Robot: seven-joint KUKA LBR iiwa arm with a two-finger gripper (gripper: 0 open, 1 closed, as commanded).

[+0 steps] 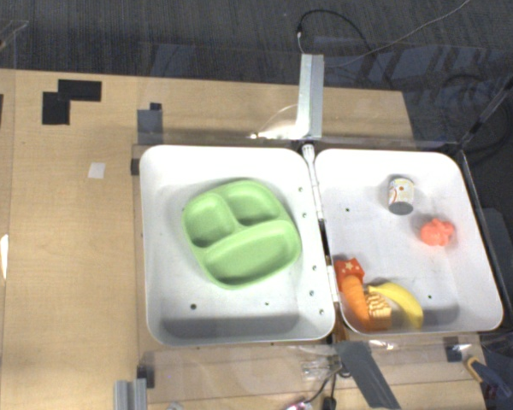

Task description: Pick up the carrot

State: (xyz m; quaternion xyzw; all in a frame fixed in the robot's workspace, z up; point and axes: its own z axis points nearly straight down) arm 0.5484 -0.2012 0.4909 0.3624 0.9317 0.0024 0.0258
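- A light wooden desk (60,254) carries two shallow white plastic bins side by side, the left bin (158,229) and the right bin (462,195), meeting along a thin middle seam.
- In the left bin lies a lime-green plastic divided plate (239,229) with three compartments, two small ones toward the far side and one long one toward the near side; it sits turned at a slant, roughly in the bin's middle.
- The orange tapered carrot (356,297) lies in the near left corner of the right bin, close to the seam, running from the far side toward the near wall.
- A small red block with pale spots (349,268) touches the carrot's far end.
- A yellow curved banana (402,300) lies just beside the carrot on its right, along the bin's near wall; a yellow-and-orange item sits between the two, too blurred to name.
- A small white can with a red mark (400,195) stands in the far part of the right bin, well apart from the carrot.
- A coral-pink lumpy toy (438,232) rests to the right of the can, nearer the bin's right wall.
- A grey metal post (311,96) rises behind the seam, and a black cable (385,41) loops across the dark carpet beyond the desk.
- As for the tool, I cannot tell whether it is open or closed.
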